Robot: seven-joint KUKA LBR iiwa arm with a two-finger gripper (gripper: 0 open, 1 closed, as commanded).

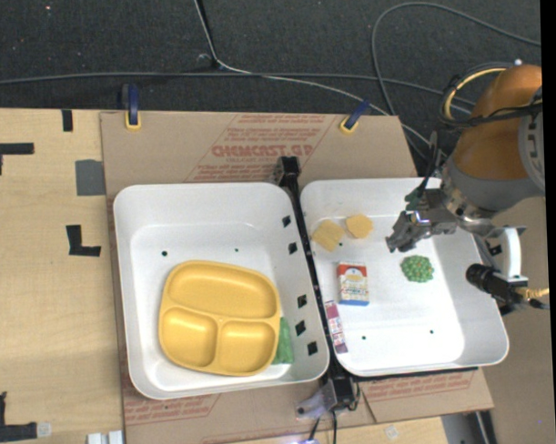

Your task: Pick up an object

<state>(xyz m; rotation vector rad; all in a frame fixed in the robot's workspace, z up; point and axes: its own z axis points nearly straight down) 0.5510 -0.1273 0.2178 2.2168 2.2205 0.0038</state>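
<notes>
The claw [404, 239] hangs low over the right bin [446, 352], near that bin's back right part, on a grey arm [494, 154] with an orange band that reaches in from the right. Whether the claw stands wide or narrow cannot be told from this slanted view, and nothing shows between its tips.

Nearest to it, just below and slightly to its right, lies a small green bumpy object [417, 268], flat on the white floor and apart from the claw. It looks light and perhaps soft, so it would likely give under a squeeze; a grasp straight across its middle seems the safest hold.

A little farther, to the claw's left, two pale yellow pieces [344, 231] rest side by side, low and rounded, probably light and prone to slip. Below them stands a small red and white carton [353, 283], stiff-sided, best pinched across its narrow width. A slim packet [334, 326] lies along the divider beyond it.

Farthest left, in the left bin [137, 221], sits a yellow divided tray [219, 316], broad, rigid and smooth, with a green item [284, 344] tucked against its right edge.
</notes>
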